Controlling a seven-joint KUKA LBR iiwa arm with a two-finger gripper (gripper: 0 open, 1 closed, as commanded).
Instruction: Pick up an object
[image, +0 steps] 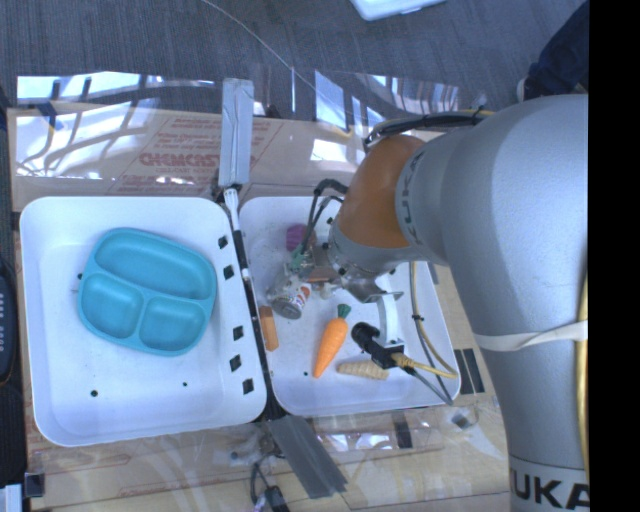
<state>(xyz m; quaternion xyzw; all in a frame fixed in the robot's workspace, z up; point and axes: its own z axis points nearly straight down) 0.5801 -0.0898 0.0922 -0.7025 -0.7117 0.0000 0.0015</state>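
My gripper (308, 266) reaches into the right bin (420, 395) from the right, low over its left half. Just below and to the left of it a small silver can (289, 300) lies on its side. A purple object (297, 237) sits just above the gripper, partly hidden by it. A toy carrot (331, 343) with a green top lies below the gripper, in the bin's middle. A small orange stick (268, 328) rests by the bin's left wall. A beige ridged piece (362, 371) lies near the front. The arm covers the bin's right part.
The left bin (60, 400) holds a blue divided plate (147, 291) in its middle. A dark divider with clips (240, 300) runs between the two bins. Cardboard (150, 150) lies behind the bins.
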